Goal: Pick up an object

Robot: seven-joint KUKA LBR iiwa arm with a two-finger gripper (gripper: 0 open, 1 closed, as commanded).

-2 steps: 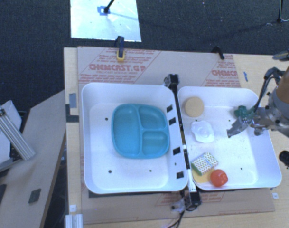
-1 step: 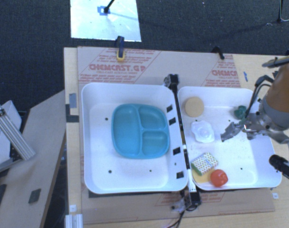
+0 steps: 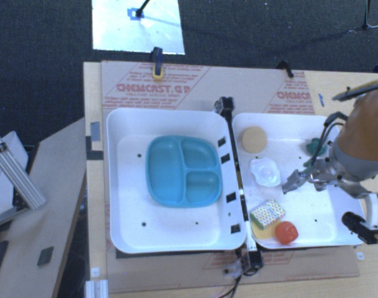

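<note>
A blue divided plate lay alone in the left bin, while the right bin held the candidates: tan disc, clear white piece, patterned block, red ball. The arm reached in low from the right, its gripper just beside the white piece, apparently lining up a grasp. Whether it was open or gripping anything, I could not tell.

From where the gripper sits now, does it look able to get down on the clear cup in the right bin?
Probably yes. The gripper is over the right bin, just right of the clear cup, with bare bin floor between them. The tan disc and the sponge lie apart from the cup.
</note>
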